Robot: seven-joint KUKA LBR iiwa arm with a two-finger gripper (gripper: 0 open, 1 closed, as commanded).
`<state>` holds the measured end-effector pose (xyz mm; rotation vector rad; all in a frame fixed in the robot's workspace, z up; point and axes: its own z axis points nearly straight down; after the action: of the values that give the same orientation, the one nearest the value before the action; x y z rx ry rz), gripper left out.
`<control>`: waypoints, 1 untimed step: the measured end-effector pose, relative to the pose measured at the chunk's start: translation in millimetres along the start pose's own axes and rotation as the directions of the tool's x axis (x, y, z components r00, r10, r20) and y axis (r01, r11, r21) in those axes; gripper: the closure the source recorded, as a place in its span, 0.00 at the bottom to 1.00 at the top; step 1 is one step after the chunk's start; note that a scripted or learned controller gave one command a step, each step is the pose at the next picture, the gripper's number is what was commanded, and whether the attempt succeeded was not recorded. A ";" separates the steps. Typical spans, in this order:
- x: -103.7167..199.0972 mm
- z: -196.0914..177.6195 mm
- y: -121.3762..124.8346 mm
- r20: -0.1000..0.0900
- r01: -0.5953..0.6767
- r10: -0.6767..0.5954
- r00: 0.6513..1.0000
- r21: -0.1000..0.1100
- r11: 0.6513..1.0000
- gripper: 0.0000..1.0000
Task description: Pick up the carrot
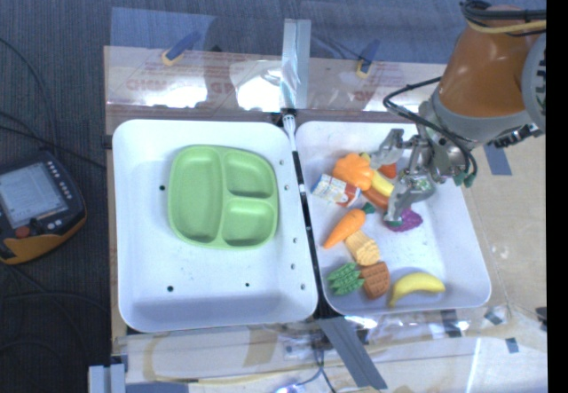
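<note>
Nearest the camera, a yellow banana (417, 286) lies at the right bin's (466, 245) front edge. Gripper (399, 196) fingers hang open and empty above a purple item (406, 221). Just left, the carrot (344, 227) lies diagonally, blunt end toward the upper right, tip toward the lower left, beside a small carton (335, 191) whose print is unreadable. A green divided plate (223, 196) sits in the left bin (146, 285).

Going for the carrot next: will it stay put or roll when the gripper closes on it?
The carrot looks like a rigid, glossy toy, so probably stiff and a bit slippery. Its round, tapered body lies flat in the right bin, so a nudge may spin or roll it. The bread piece beside its tip might block it.
</note>
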<state>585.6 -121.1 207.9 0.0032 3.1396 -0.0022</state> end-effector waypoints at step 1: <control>-11.8 94.4 13.3 0.007 0.055 -0.055 0.998 0.002 0.999 0.00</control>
<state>597.6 -107.9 113.5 -0.0823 3.1318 -0.0054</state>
